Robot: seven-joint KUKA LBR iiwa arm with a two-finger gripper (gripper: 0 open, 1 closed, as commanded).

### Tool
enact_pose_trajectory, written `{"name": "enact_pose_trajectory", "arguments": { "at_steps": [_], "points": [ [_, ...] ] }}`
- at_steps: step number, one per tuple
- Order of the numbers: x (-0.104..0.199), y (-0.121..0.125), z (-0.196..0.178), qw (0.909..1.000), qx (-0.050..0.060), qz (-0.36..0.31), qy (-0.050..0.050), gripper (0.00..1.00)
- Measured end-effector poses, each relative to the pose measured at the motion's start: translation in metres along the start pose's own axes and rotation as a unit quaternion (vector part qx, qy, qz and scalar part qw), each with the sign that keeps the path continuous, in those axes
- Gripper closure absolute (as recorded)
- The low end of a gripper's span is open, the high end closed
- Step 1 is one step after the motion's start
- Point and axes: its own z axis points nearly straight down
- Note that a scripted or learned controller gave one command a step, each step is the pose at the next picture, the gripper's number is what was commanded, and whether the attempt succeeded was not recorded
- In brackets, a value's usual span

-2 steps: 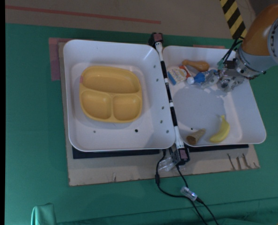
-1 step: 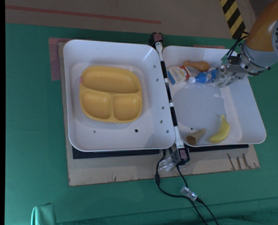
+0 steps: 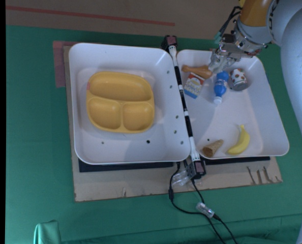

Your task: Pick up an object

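Note:
The right bin [image 3: 263,116] holds several small objects. A brown drumstick-shaped piece [image 3: 197,70] lies at its far left, with a red and white carton [image 3: 193,84] just in front of it. A blue bottle [image 3: 220,87] lies near the far middle, and a round grey and red piece [image 3: 238,79] sits to its right. A yellow banana [image 3: 240,140] and a tan cone [image 3: 212,147] rest near the front edge. My gripper [image 3: 221,63] hangs over the far part of this bin, just above the blue bottle's top end. Its fingers look open, with nothing between them.
The left bin [image 3: 90,141] holds a yellow divided plate [image 3: 120,101]. A black and white divider bar [image 3: 183,103] runs between the bins. Cables [image 3: 191,202] trail over the cardboard at the front. The arm [image 3: 298,60] comes down along the right side.

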Motion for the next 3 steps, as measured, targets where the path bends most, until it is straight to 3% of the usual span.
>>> {"name": "enact_pose_trajectory", "arguments": {
  "at_steps": [1, 2, 3],
  "points": [
    [-0.001, 0.0, 0.0, 1.0, 0.0, 0.0, -0.001, 0.0],
    [-0.008, -0.004, 0.003, 1.0, -0.007, 0.0, -0.005, 0.0],
    [-0.026, 0.005, 0.042, 1.0, 0.0, 0.002, -0.003, 0.0]
  ]
}}
